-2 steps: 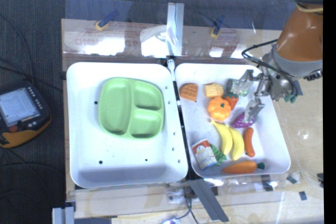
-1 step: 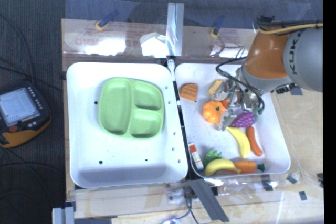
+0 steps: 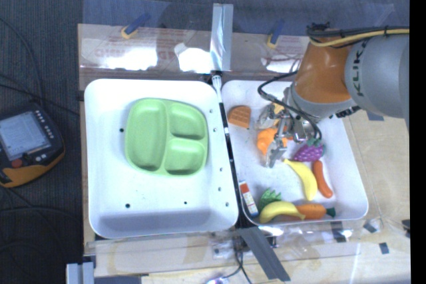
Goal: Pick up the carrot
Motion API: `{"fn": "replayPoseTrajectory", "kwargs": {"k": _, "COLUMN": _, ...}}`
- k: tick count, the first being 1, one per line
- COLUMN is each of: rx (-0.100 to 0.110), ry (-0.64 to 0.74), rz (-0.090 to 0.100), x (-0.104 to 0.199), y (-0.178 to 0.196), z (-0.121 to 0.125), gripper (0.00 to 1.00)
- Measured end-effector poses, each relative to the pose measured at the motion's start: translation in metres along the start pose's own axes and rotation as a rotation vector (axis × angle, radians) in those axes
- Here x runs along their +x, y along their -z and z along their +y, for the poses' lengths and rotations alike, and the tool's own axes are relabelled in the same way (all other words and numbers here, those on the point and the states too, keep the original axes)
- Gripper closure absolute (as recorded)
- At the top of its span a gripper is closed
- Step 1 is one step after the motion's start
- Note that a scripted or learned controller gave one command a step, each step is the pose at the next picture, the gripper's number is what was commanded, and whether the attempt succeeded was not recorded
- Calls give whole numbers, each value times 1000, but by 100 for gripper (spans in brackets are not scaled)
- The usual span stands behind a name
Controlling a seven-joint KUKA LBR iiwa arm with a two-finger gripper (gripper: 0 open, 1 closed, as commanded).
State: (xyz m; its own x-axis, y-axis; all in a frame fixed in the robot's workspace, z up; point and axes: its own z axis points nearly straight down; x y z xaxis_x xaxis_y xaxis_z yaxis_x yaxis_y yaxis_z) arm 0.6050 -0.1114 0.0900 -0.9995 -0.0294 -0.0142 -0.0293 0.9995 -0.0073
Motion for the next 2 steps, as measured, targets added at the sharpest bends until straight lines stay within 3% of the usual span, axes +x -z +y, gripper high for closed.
{"fn": "replayPoseTrajectory", "kwargs": {"k": 1, "rx": 0, "ry": 2, "rz": 0, "x": -1, "y": 7, "z": 2, "gripper": 100}}
{"fn": "replayPoseTrajectory", "kwargs": {"k": 2, "rx": -6, "ry": -208, "rz": 17, "x": 97, "y": 94, "z": 26, "gripper": 100}}
